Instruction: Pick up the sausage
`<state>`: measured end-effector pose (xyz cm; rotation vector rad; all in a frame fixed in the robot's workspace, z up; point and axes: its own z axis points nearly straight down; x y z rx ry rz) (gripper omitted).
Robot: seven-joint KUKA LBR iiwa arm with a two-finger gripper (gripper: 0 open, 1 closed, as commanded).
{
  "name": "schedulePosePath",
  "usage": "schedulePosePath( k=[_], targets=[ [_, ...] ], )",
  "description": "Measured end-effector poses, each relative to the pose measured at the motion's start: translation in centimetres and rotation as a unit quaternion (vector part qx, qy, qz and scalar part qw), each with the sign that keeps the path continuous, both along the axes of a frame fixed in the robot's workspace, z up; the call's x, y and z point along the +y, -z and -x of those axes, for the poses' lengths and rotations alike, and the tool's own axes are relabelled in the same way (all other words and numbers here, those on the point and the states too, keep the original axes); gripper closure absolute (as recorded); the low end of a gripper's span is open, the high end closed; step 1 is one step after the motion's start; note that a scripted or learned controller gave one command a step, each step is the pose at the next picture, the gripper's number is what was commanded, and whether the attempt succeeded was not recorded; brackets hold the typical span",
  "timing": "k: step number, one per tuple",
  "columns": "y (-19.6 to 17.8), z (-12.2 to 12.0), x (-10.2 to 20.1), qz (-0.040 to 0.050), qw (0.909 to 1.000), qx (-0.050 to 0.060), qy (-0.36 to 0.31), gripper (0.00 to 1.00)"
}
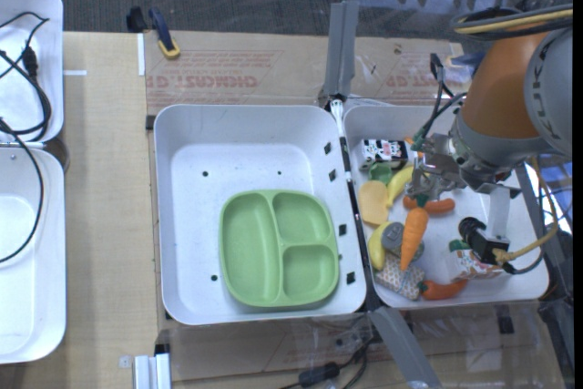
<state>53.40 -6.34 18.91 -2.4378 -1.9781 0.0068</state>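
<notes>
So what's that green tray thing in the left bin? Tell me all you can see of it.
The green tray is a pale green divided plate, plastic by its look, with rounded corners and three compartments: one long, two smaller. It lies flat on the floor of the left bin, turned slightly askew, towards the near side. Nothing rests in it.

Arm (515, 96) low, end effector (428, 182) down.

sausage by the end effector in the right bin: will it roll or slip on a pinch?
The sausage looks like a small smooth toy cylinder, so it probably rolls if nudged sideways. Its glossy skin may slip from a shallow pinch. It lies close beside the carrot and right at the end effector, so neighbours may shift too. It is likely light and rigid.
</notes>
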Motion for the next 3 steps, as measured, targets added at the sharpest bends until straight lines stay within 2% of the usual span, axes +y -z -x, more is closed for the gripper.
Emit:
schedulePosePath(
  k=[1,2,3],
  targets=[
    [-6.7,1.9,-4.5,0.0005,1.0000,0.000,0.001,1.00],
    [8.7,1.6,-4.9,0.0010,0.9913,-0.006,-0.131,1.00],
    [-0.1,-9.0,-1.8,-0.0003,0.9793,-0.001,-0.202,1.00]
  ],
)
